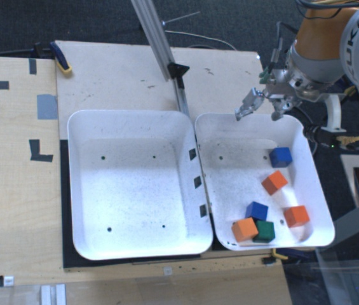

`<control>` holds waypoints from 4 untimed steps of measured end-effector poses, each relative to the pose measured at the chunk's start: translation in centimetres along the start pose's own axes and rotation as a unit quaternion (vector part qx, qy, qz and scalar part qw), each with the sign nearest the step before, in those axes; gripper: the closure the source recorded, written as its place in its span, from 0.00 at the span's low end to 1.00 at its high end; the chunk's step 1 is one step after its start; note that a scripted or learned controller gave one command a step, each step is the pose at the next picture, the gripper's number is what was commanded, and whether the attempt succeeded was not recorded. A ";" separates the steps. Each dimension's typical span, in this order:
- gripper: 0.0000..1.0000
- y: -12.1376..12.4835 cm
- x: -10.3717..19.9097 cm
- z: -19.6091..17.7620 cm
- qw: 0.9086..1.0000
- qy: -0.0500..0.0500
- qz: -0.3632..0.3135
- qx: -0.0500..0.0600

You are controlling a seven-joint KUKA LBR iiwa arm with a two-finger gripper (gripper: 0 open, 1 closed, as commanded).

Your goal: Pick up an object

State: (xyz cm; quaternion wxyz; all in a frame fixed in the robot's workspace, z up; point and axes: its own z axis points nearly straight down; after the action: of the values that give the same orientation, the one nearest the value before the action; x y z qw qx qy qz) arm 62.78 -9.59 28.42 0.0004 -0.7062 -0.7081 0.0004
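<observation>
Hand [259, 109] hangs over the right bin's [312, 170] far rim, fingers parted, holding nothing; arm cropped at right. Blocks lie nearer; green block [265, 231] partly hidden behind orange block [245, 229].

The two shallow white plastic bins [135, 116] look smooth and faintly speckled. The pale wooden table [14, 189] is matt, and a ribbed, silvery metal rail [150, 21] gleams.

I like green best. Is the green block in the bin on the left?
No, the green block sits in the right bin, near its front edge, touching an orange block.
</observation>
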 end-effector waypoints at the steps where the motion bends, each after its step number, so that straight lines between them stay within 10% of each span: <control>1: 0.00 -4.0 -6.5 11.7 1.000 0.000 0.003 0.005; 2: 0.00 -9.3 -8.8 17.6 1.000 0.000 0.000 -0.001; 3: 1.00 -9.4 -8.8 16.8 1.000 0.001 0.000 0.001; 4: 1.00 -9.0 -0.4 18.7 1.000 -0.002 -0.001 -0.007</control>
State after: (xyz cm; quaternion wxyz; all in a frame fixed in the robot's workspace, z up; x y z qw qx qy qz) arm 53.75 -9.99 9.72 -0.0066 -0.7057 -0.7085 -0.0031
